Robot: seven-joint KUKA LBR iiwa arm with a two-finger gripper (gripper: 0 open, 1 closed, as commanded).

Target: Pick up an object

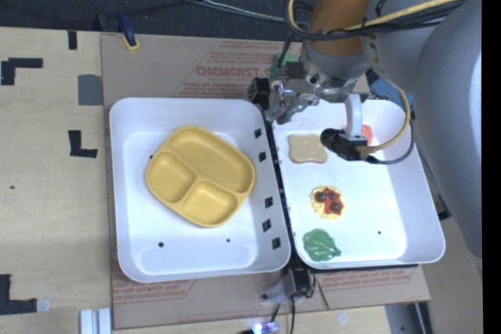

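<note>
My gripper [282,102] hangs over the far left corner of the right bin [391,199], close to the wall between the two bins. Just in front of it and slightly to its right, a beige toast-shaped piece [306,149] lies flat on the bin floor. Nearer the front lie a yellow piece with red spots [327,201] and a green leafy piece [320,245]. A small red thing [365,132] shows at the far side of the bin, partly hidden by the wrist. I see nothing held in the gripper.
In the left bin [129,168] a yellow divided plate [200,175] lies at a slant, covering most of the floor. The arm's bulk looms over the right bin's far right side. The bins rest on brown cardboard [203,66].
</note>
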